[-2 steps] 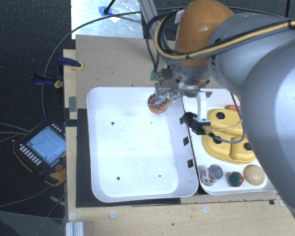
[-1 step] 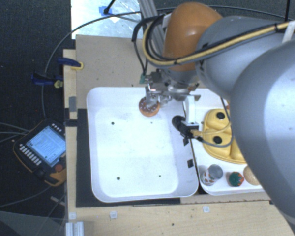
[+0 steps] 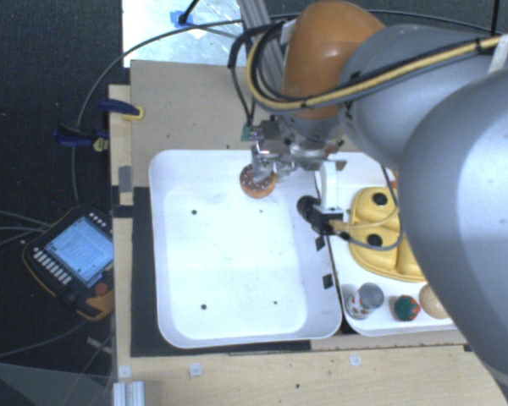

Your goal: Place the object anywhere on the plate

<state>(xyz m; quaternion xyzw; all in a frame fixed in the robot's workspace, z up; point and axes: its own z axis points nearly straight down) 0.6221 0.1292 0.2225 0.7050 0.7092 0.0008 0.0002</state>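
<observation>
Two white bins sit side by side on the counter [image 3: 212, 91]. The hand [image 3: 267, 161] hangs over the far edge of the left bin [image 3: 229, 260], right above a small round brown object [image 3: 257, 181]; whether it grips that object, or how far open it is, I cannot tell. The right bin [image 3: 356, 320] holds a yellow plate [image 3: 381, 235] and a few small items along its near edge.

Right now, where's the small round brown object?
The small round brown object sits at the far edge of the left white bin, directly below the gripper, left of the yellow plate in the right bin.
</observation>
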